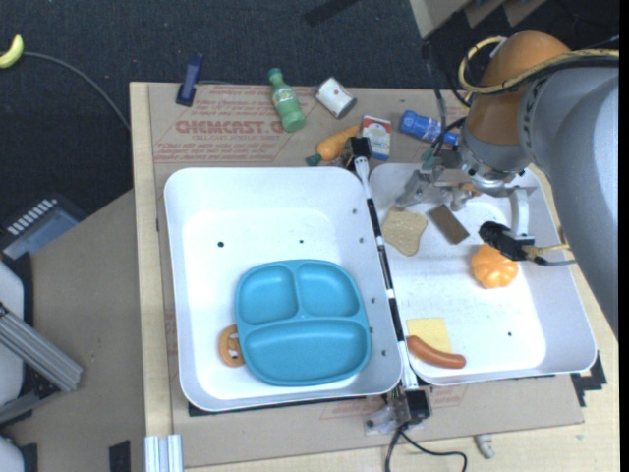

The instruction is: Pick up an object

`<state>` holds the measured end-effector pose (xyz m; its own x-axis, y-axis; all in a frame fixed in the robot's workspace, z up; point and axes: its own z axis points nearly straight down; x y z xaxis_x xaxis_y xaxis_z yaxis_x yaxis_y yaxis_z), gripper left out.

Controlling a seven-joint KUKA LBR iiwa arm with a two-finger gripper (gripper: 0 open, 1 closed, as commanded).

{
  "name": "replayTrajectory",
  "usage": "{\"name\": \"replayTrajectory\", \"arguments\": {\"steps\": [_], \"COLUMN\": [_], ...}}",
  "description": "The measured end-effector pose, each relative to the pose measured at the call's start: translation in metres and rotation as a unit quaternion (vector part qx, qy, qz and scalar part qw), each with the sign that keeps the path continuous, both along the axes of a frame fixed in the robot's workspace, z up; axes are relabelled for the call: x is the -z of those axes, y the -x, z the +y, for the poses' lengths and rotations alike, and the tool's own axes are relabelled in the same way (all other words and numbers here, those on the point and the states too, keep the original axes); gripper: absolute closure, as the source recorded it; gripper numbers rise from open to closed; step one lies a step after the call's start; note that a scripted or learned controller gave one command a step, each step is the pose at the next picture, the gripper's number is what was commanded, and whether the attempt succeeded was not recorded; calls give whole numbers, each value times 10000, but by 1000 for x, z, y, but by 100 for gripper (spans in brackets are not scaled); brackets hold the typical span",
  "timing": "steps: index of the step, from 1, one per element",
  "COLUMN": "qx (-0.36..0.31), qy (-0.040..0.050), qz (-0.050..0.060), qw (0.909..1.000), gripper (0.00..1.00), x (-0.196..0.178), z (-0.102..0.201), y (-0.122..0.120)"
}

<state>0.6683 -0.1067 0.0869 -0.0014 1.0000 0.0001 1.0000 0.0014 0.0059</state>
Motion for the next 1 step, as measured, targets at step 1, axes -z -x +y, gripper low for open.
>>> {"name": "replayTrajectory", "arguments": {"steps": [1], "qx": [11], "qy": [3], "qz": [7], "qw": [10000], "gripper": [0], "x": [0], "z": [-15], "y": [42]}}
